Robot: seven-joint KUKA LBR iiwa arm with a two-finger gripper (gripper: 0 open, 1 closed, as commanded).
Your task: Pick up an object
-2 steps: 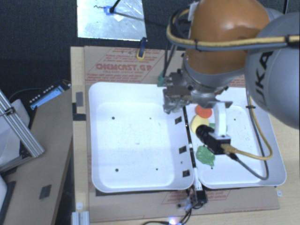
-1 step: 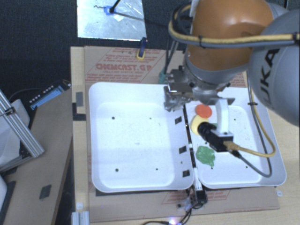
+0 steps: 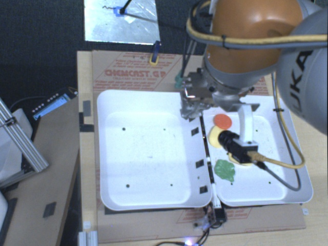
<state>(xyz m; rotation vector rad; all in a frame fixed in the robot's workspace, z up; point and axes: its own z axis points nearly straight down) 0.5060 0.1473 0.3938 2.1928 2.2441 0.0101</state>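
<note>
The right bin (image 3: pixel 287 186) holds three small things. An orange round piece (image 3: pixel 222 120) lies near its back left. A yellow piece (image 3: pixel 214 136) lies just in front of it, partly hidden by the robot's own parts. A green crumpled piece (image 3: pixel 224 170) lies nearer the front. My gripper (image 3: pixel 190 106) hangs over the back end of the divider between the two bins, left of the orange piece and a little behind it. I see nothing held in it. The big orange wrist band covers the right bin's back edge.
The left bin (image 3: pixel 143 152) sits beside the right one on a cardboard sheet (image 3: pixel 133 73). A shiny foil sheet (image 3: pixel 120 12) lies behind the bench. A metal frame (image 3: pixel 20 142) stands at the far left, off the bench.
</note>
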